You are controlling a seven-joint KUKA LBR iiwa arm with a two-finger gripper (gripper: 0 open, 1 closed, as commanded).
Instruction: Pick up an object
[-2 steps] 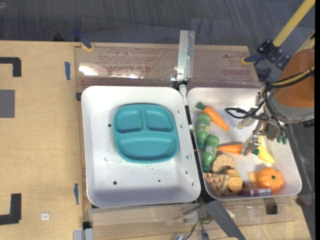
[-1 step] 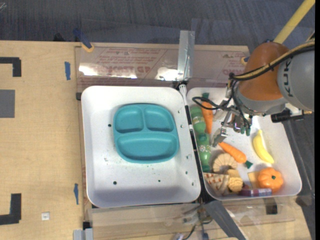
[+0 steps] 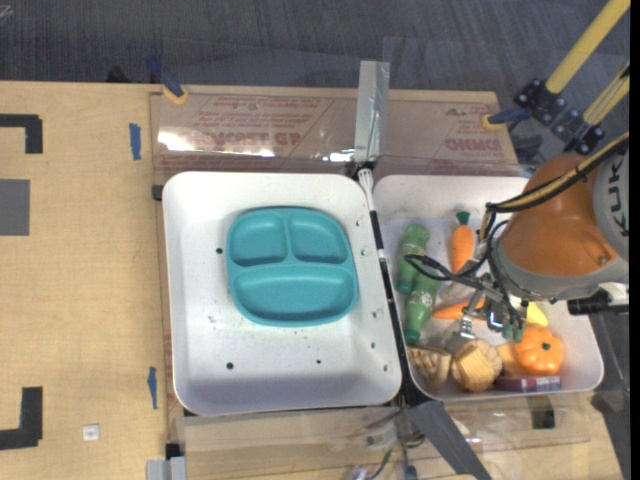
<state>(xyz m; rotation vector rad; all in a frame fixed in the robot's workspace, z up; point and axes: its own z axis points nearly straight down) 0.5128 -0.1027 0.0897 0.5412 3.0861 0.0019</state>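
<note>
My arm (image 3: 560, 233) reaches down into the right bin (image 3: 590, 373), pincer (image 3: 487, 320) low among toy food near its front edge; its opening I cannot tell.

Two white bins (image 3: 190, 268); one teal divided plate (image 3: 292, 266) in the nine-o'clock bin; one green bottle (image 3: 412, 243), one carrot (image 3: 460, 243), one pumpkin (image 3: 538, 350) in the three-o'clock bin.

Even bright overhead light; glare on clear panel (image 3: 300, 128); soft shadows; slight blur.
</note>
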